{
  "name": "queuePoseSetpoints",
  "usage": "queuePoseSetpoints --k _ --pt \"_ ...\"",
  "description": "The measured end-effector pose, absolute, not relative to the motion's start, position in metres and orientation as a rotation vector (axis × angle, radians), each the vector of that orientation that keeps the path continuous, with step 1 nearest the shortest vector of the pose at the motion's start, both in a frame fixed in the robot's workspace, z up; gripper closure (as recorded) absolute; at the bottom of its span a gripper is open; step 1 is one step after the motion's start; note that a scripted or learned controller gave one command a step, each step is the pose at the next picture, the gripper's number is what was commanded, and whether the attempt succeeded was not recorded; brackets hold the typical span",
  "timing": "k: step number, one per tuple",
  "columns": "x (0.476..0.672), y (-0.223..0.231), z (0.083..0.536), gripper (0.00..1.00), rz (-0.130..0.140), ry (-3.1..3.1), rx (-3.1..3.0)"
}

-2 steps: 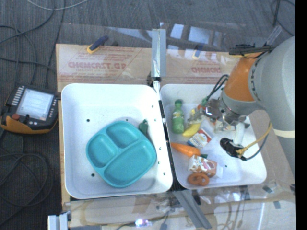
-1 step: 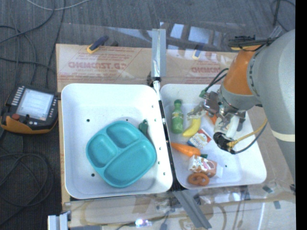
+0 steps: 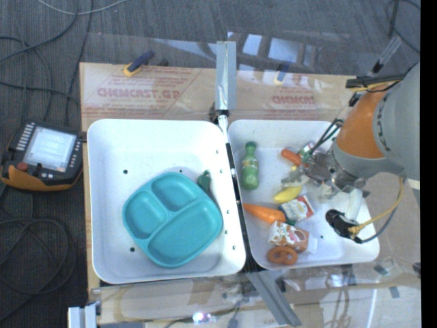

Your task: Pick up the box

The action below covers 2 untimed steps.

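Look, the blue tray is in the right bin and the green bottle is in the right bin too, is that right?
Not quite. The camera view shows the blue tray lying in the left bin, not the right one. The green bottle is indeed in the right bin.

The bench point(image 3: 143, 94) — a pale board printed with faded red lettering — bears two shallow white bins side by side, the left bin point(image 3: 109, 183) and the right bin point(image 3: 355, 248) touching along a shared edge, with a yellow-and-blue clamp point(image 3: 138, 63) at its far rim.
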State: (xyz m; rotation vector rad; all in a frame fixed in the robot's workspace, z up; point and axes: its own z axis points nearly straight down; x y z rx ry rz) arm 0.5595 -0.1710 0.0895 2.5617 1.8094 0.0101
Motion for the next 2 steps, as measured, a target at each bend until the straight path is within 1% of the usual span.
queuePoseSetpoints --k 1,2 --pt "0.512 -0.195 0.091 0.00 0.018 1.720 2.614" --pt "0.574 -0.190 0.099 0.00 -0.003 1.747 2.613"
